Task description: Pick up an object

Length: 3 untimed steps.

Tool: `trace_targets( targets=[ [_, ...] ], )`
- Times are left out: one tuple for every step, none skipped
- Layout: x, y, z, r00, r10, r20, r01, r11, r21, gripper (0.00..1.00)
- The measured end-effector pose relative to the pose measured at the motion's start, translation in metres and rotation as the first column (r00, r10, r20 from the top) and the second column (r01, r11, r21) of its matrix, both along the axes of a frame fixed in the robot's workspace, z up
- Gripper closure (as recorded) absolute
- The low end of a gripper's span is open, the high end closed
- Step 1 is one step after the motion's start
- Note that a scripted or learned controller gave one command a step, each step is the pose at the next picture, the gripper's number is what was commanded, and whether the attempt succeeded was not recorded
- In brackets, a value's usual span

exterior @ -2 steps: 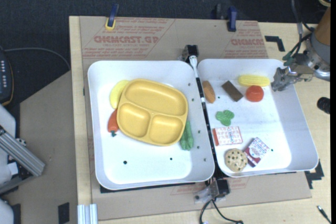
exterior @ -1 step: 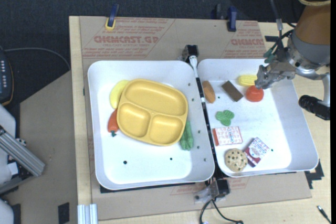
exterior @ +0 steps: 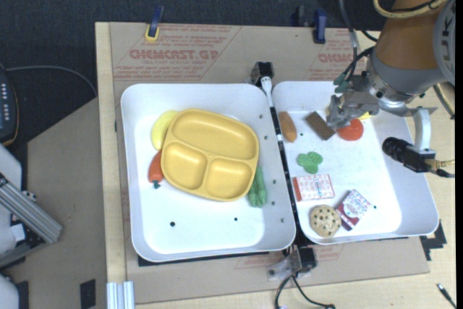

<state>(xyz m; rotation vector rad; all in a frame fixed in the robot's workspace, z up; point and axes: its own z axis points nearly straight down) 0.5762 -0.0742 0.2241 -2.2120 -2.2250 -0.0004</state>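
Two bins: set side by side on the bench, a left bin [exterior: 137, 177] and a right bin [exterior: 416, 210], their inner rims touching.
Cookie [exterior: 325, 220]: laid at 6 o'clock in the right bin, nearest the camera.
Red-and-white packet [exterior: 355, 205]: placed just beside the cookie, toward 3 o'clock.
Printed card [exterior: 312, 187]: laid flat just beyond the cookie.
Green piece [exterior: 310, 161]: seen near the right bin's middle.
Yellow tray [exterior: 209, 153]: rested in the left bin, three compartments showing, a green leafy item [exterior: 257, 189] at its 4 o'clock edge.
Brown roll [exterior: 288, 127]: laid at 10 o'clock in the right bin.
Red object [exterior: 351, 130]: found at 1 o'clock, just below the gripper.
Gripper [exterior: 341, 112]: lowered over the far part of the right bin; whether it is parted or closed cannot be told.
Arm [exterior: 412, 25]: reached in from 2 o'clock, wrist bent downward.
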Motion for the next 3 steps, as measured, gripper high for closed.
trace_targets(
  targets=[
    [0.015, 0.046, -0.008, 1.000, -0.001, 0.004, 0.001, 1.000, -0.002, 1.00],
    [0.010, 0.035, 0.000, 1.000, -0.006, 0.005, 0.006, 1.000, -0.003, 1.00],
    [0.002, 0.049, -0.006, 1.000, -0.004, 0.000, 0.004, 1.000, -0.002, 1.00]
  ],
)
